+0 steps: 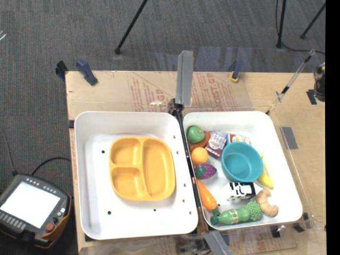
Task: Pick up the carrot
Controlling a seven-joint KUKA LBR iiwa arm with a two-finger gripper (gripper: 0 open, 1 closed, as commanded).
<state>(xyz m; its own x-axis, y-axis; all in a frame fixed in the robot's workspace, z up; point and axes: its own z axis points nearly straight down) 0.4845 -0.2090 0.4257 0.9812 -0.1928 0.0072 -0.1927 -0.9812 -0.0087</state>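
Carrot point(206, 195) lies in the right bin point(284, 166), front-left part, just beside the bin's left wall. It's orange, lying flat, with its narrow end pointing up toward the purple eggplant point(206, 170), close to it. Nothing rests on top of the carrot.

Claw state: cannot tell.

Other items in the right bin:
- A teal bowl point(241, 161) sits upright near the middle.
- A yellow banana point(265, 178) is tucked against the bowl's right side.
- An orange fruit point(199, 155) and a green fruit point(195, 134) sit along the left wall behind the eggplant.
- Two small cartons point(216, 143) are at the back, beside the bowl.
- A black-and-white item point(243, 188) sits below the bowl; can't tell what it is.
- A green toy point(236, 215) lies along the front wall, with a beige piece point(267, 202) to its right.

The left bin point(87, 142) holds a yellow divided plate point(142, 169), centred and flat. Both bins sit side by side on the table point(133, 92). A teach pendant point(32, 209) is on the floor at lower left.
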